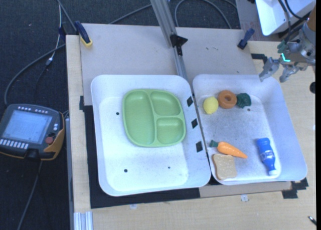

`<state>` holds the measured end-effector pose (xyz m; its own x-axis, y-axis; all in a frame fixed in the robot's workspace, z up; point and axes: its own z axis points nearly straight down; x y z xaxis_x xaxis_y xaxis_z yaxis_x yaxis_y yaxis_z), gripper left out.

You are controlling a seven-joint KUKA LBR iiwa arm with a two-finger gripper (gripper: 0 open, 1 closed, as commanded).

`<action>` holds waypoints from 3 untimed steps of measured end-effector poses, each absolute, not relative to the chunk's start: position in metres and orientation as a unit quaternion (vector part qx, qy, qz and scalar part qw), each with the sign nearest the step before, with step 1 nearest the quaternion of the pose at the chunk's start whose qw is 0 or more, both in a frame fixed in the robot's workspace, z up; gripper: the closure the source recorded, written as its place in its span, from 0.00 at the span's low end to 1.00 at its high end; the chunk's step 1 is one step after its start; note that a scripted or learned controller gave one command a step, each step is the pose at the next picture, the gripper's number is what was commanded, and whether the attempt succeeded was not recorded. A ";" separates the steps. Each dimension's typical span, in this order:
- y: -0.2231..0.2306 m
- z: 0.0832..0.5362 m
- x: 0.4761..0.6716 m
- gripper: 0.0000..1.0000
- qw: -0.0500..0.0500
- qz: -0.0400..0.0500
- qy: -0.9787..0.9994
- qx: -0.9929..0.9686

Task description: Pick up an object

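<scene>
- camera view: the claw is seen spread open with nothing in it, above the far right corner of the right bin.
- the green toy is found just below and left of it, beside the donut and lemon.
- nothing is seen blocking the way down.

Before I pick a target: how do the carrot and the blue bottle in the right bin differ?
The carrot is orange with a green end; the blue bottle is blue with a white cap end. The carrot tapers to a point, the bottle is blunt and thicker. The carrot lies mid-bin beside the bread slice; the bottle lies nearer the bin's right wall. Both lie flat, away from the gripper.
</scene>
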<state>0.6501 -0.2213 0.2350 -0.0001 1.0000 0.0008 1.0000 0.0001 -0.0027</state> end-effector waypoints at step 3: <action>-0.223 0.120 0.658 0.00 0.003 0.002 -0.707 -0.707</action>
